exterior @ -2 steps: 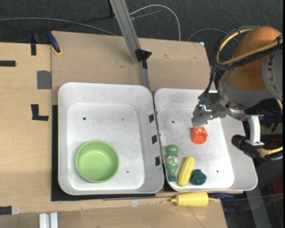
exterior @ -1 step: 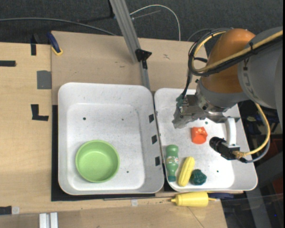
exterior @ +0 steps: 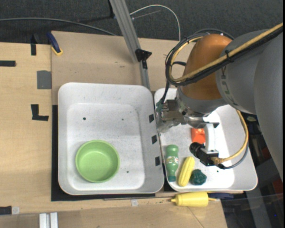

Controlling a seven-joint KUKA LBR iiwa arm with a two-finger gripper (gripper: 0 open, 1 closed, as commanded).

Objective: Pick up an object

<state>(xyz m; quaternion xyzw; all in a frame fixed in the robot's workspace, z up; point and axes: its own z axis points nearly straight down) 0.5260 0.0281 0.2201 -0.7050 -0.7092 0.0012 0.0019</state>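
Left bin (exterior: 71,99): green bowl (exterior: 97,161), near corner; right bin (exterior: 244,175): green bottle (exterior: 171,158), yellow banana-shaped piece (exterior: 185,171), dark green lump (exterior: 198,177), orange block (exterior: 198,135); gripper (exterior: 168,118) low over right bin, grip state cannot be told.

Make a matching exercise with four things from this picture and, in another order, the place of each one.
Things:
1. green bowl
2. green bottle
3. orange object
4. yellow bottle

Places:
A. on the bench, in front of the right bin
B. right bin, beside the yellow object
C. left bin
D. right bin, under the arm

Pairs: 1-C, 2-B, 3-D, 4-A
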